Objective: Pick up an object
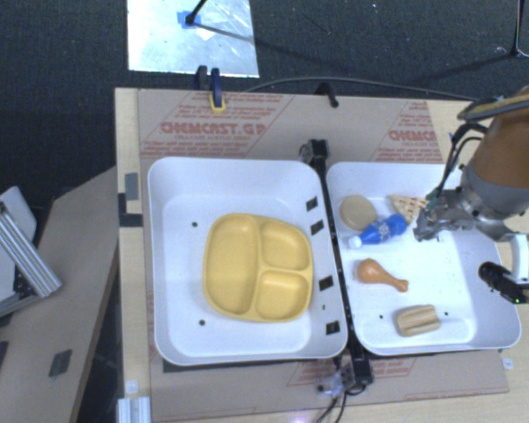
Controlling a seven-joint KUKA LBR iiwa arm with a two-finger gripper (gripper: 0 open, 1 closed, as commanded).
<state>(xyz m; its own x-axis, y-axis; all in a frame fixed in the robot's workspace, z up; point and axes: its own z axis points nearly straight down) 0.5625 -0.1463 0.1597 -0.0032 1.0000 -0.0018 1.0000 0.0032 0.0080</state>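
The right bin (pixel 489 329) serves as the landmark here: a shallow white tray lying just beside its twin, the left bin (pixel 172 236), which holds a yellow divided plate (pixel 257 267) near its middle. Inside the right bin, toward its far left corner, sits a round tan disc (pixel 359 211), and just in front of that lies a small blue bottle (pixel 381 231) with a white cap, tipped on its side. A light, patterned wedge (pixel 409 205) rests near the bin's far wall, just to the right of the disc. Around the bin's centre lies an orange-brown drumstick-shaped toy (pixel 382 276), and nearer the front wall, well apart from the bottle, sits a tan loaf-shaped block (pixel 418 320). The gripper (pixel 428 226) hangs over the far right part of this bin, its tip close beside the wedge and the bottle's blue end; whether its fingers are spread or pressed together cannot be told from this slant, and nothing is visibly pinched between them. The grey and orange arm (pixel 511 161) reaches over the bin's right wall.
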